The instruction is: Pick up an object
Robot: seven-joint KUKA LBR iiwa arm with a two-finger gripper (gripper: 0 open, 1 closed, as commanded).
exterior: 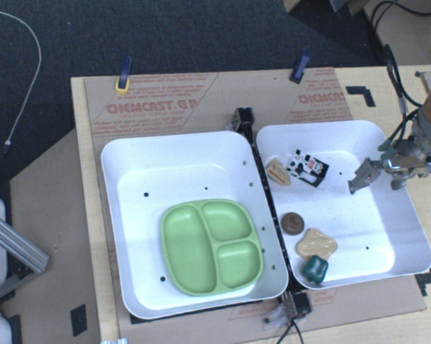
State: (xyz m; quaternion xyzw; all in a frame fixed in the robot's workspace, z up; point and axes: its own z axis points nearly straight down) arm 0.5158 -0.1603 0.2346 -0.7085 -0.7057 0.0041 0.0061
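Observation:
The right bin (398, 258) holds several small objects. A tan wedge (278, 172) and a black-and-white patterned piece (309, 167) lie at its far left. A brown disc (292, 222), a tan lumpy piece (317, 243) and a teal object (315, 269) sit along its near left side. My gripper (381, 178) hangs over the right part of this bin, right of the patterned piece. It is open, its fingers are spread, and nothing is between them.
The left bin (130, 210) holds a green divided plate (209, 245). Black clips (243, 118) sit where the two bins meet. Cables (396, 74) trail at the far right, near the arm.

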